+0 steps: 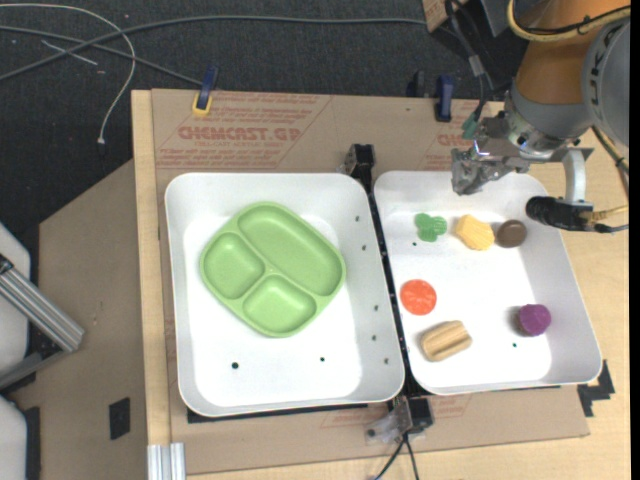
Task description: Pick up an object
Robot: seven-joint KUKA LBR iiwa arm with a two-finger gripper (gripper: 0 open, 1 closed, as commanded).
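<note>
Red lettering on the cardboard sheet (250,128) over the worktop, legible only in part ("CHEMCAST GP", apparently). Claw (470,180) poised over the right bin's (575,308) far rim, too dark to tell whether open or closed. Inside: green piece (431,227), yellow piece (475,233), brown ball (511,233), orange disc (418,295), purple ball (533,319), tan roll (445,340). Green divided plate (272,268) in the left bin (190,208).

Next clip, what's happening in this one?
A grey and orange arm reaches in over the right bin, its claw hanging above the bin's far edge with nothing seen in it. Six small items lie untouched there: green, yellow, brown, orange, purple, tan. A green divided plate sits in the left bin.
</note>
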